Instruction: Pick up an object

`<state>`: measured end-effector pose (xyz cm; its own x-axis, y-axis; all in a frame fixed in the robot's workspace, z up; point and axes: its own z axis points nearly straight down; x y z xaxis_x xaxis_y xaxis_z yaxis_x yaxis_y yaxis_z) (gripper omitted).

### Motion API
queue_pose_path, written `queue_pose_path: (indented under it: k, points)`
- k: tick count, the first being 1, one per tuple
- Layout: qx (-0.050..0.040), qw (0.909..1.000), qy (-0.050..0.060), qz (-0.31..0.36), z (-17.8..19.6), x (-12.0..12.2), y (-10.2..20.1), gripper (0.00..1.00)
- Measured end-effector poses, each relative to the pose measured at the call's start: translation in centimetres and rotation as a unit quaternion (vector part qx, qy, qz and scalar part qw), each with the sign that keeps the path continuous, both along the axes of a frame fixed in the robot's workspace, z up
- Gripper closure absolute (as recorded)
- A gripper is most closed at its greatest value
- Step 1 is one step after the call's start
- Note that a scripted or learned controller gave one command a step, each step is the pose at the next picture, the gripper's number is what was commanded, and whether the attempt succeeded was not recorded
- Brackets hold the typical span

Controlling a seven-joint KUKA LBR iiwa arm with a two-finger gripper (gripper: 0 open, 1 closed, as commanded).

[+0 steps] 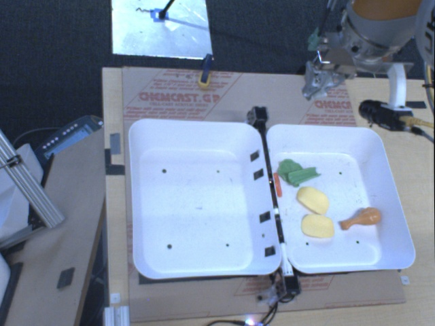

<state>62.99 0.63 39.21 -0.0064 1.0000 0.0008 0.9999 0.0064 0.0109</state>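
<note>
The right bin [380,156] holds several small items. A green leafy piece [296,172] lies near its left wall, with a thin orange-red stick [278,184] beside it. Two pale yellow pieces sit in the middle, one [312,200] above the other [317,226]. An orange drumstick-shaped piece [361,217] lies toward the right. My gripper [321,83] hangs high above the bench behind the right bin's far edge, well apart from every item. Nothing shows between its fingers.
The left bin [146,182] stands beside the right one, with black clips [258,175] along their shared wall. A shiny metal plate [161,19] lies behind the bench. A grey device [68,136] and a metal rail [30,189] stand off the left side.
</note>
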Motion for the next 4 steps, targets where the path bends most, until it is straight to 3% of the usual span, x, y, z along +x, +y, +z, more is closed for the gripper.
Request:
queue_pose_path:
  k: [1, 2, 3, 4]
  points:
    - [0.0001, 1.0000, -0.002, -0.001, 11.2, -6.3, -0.9, 1.00]
    - [0.0000, 0.9999, 0.011, 0.001, -1.3, -9.3, 3.1, 1.00]
    - [0.0027, 1.0000, -0.001, 0.004, 9.6, -13.3, 10.8, 1.00]
    - [-0.0018, 0.9999, 0.012, 0.000, -9.4, -14.5, 15.0, 1.00]
